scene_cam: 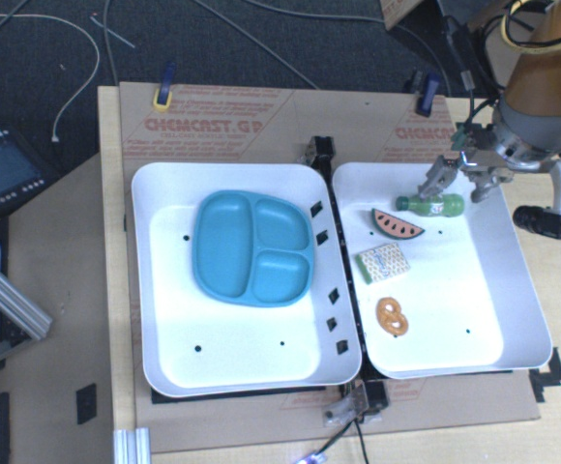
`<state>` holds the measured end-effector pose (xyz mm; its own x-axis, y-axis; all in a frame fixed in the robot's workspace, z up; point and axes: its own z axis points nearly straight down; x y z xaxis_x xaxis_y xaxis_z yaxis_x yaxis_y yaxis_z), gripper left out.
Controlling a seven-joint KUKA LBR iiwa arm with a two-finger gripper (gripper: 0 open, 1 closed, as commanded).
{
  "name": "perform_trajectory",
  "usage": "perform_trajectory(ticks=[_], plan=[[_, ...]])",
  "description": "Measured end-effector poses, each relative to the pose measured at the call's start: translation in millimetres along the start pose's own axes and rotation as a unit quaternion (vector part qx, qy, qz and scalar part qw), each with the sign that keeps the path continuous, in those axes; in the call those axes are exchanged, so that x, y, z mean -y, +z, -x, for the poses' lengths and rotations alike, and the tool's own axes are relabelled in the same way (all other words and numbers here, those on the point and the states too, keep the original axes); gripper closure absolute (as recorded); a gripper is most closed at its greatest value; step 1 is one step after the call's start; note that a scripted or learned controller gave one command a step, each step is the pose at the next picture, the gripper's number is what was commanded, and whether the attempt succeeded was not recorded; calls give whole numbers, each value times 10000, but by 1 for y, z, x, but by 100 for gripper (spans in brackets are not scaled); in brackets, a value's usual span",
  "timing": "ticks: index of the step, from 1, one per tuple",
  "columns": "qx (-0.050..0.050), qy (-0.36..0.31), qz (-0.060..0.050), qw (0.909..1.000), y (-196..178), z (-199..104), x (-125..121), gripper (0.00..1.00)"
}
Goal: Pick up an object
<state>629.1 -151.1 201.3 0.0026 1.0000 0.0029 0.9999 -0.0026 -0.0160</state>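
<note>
In the right bin [493, 288] lie a green bottle [432, 204], a watermelon slice [398, 224], a green-edged patterned sponge [382, 261] and a pretzel [393, 316]. My gripper [459, 180] hangs over the bin's far edge, just above the green bottle. Its fingers are spread, one finger [438, 177] left of the bottle's top and the other to the right. Nothing sits between them.
The left bin [164, 288] holds a blue divided plate [253, 247]. Black clips line the seam between the two bins. The arm's grey and orange wrist [542, 75] rises at the upper right. Cables trail across the floor behind the bench.
</note>
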Motion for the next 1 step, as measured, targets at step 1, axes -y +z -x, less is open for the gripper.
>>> perform_trajectory(ticks=[1], plan=[[13, -14, 76, 10000, -9, 0, -3, 0]])
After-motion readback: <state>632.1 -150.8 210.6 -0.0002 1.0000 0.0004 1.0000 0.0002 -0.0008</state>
